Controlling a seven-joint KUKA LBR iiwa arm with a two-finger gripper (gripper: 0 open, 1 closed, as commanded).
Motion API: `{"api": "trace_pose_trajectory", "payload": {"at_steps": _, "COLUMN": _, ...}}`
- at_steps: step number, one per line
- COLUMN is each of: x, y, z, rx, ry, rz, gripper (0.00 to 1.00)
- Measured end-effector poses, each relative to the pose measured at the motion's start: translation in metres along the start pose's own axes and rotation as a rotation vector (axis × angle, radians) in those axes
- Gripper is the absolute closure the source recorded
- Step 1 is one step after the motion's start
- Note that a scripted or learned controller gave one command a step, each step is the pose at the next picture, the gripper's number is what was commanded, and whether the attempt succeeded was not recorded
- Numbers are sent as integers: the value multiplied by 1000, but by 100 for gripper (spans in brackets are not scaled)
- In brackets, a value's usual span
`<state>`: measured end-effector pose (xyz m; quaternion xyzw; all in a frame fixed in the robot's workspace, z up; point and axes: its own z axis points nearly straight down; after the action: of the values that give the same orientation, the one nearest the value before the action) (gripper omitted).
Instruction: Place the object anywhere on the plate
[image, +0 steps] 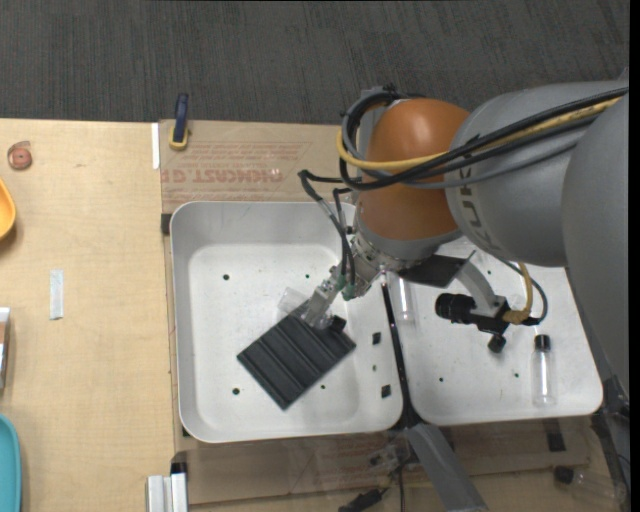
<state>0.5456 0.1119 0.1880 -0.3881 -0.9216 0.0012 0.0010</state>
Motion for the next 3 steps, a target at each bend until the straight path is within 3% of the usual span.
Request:
{"api": "trace_pose_trajectory", "payload": {"at_steps": 1, "x": -22, "y": 73, "z": -57, "rx": -2, "ry": -3, "rz": 238, "gripper": 0}}
{"api": "trace_pose_trajectory", "payload": {"at_steps": 2, "x": -30, "y": 129, "z": -63, "rx": -2, "ry": -3, "rz": 469, "gripper": 0}}
{"api": "trace_pose_trajectory", "payload": {"at_steps": 3, "x": -31, "y": 129, "z": -71, "rx": 1, "ry": -5, "rz": 468, "gripper": 100}}
